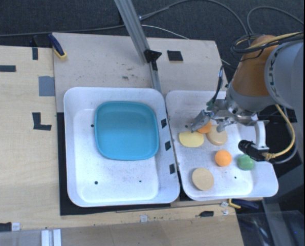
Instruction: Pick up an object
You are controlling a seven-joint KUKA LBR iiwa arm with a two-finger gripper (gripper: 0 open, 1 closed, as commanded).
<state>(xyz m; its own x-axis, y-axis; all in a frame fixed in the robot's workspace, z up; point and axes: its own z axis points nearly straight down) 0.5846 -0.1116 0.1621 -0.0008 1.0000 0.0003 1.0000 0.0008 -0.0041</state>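
The right bin (186,104) holds several small objects: a yellow oval piece (191,139), an orange piece (205,128) partly under the fingers, a tan piece (217,137), an orange ball (223,158), a green ball (246,162) and a tan round disc (202,179). My gripper (210,122) hangs low over the bin's middle, directly above the orange and tan pieces. Its fingers spread apart, one reaching left toward the yellow piece, and nothing is lifted between them.
The left bin (78,188) carries a blue square plate (126,130). A grey metal pole (137,29) slants across the back of the bench. The grey and orange arm (265,70) and its cables occupy the right side.
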